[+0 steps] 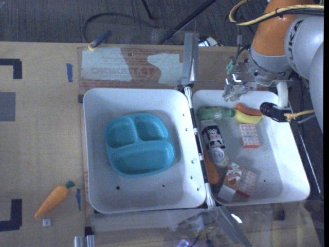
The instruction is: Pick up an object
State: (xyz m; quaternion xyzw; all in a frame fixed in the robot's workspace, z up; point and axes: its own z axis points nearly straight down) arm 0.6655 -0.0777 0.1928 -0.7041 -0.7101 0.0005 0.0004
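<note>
1. Two white bins side by side. The left bin (95, 138) has one thing in it, a teal tray (140, 144) with three compartments.
2. The right bin (288, 163) is the busy one, I count seven pieces: one green veg (216, 113) at the far end, one yellow banana (249, 118) beside it, one orange-red piece (248, 109) touching the banana's far side, one small carton (249, 136), one bottle (215, 144) lying along the left wall, one bigger carton (237, 180) at the near end, and one orange piece (212, 172) wedged against the left wall.
3. One toy carrot (53, 199) lies out on the bench (41, 133), near-left, well apart from both bins.
4. My gripper (234, 89) is over the far edge of the right bin, just beyond the green veg. Nothing is between my fingers, but honestly can't tell if they're spread or closed.
5. Writing: faint red print on the cardboard sheet (128, 68) past the left bin, too washed out to read. Part of "KUKA" shows on my arm (303, 40). Carton and bottle labels are too blurry.
</note>
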